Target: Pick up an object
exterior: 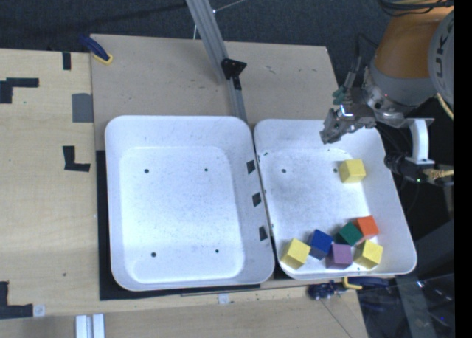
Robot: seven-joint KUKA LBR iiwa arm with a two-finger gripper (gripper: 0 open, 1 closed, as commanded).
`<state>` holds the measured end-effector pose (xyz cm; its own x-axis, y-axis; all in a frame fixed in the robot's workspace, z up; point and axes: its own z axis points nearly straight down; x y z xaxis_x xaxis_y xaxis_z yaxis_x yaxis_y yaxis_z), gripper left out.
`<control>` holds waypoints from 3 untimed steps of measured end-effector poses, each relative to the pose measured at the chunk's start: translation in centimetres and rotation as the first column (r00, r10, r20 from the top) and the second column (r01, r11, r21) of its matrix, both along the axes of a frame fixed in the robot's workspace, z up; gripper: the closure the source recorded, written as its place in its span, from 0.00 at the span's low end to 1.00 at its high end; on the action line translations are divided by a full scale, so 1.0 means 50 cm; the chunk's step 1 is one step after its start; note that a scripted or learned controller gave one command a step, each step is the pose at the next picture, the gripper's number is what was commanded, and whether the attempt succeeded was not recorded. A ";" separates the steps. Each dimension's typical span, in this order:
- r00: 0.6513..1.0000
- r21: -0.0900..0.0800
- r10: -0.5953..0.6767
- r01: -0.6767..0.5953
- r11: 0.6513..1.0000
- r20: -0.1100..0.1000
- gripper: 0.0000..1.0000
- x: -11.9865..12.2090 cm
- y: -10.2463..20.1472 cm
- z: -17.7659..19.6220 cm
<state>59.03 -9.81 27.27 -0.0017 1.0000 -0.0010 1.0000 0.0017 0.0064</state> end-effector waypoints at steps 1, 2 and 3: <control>1.000 0.002 0.003 -0.003 1.000 -0.009 1.00 -0.021 0.083 -0.021; 1.000 0.002 0.004 -0.004 1.000 -0.009 1.00 -0.052 0.172 -0.020; 1.000 0.003 0.006 -0.006 1.000 -0.009 1.00 -0.075 0.283 -0.015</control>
